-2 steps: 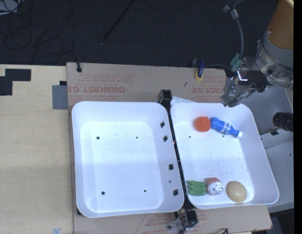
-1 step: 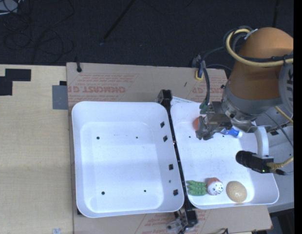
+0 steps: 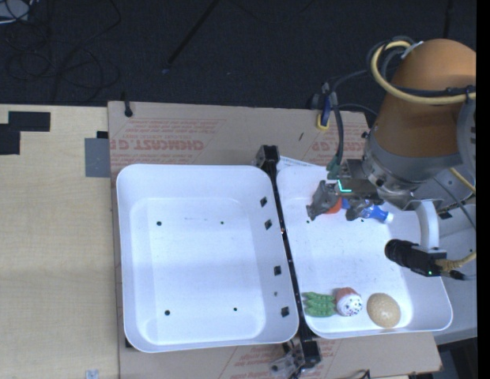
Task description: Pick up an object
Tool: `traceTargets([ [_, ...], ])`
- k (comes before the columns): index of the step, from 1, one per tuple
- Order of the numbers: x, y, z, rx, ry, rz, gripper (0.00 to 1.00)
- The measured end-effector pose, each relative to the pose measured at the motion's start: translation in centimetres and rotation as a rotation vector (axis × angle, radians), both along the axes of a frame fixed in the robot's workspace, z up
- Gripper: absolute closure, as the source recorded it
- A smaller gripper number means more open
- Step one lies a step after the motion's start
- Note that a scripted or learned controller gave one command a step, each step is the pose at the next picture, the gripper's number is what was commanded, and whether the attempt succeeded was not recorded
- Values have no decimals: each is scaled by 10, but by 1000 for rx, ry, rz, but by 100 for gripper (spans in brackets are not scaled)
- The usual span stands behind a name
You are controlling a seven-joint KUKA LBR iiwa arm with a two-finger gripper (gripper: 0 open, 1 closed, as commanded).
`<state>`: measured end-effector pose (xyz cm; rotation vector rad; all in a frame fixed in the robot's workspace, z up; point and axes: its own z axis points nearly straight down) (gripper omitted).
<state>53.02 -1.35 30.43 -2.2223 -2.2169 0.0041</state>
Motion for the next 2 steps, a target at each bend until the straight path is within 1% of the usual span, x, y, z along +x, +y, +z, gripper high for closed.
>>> traceTargets([
  [1, 0, -1, 9, 0, 3, 1, 100],
  [2, 3, 34, -54, 1, 7, 5, 100],
])
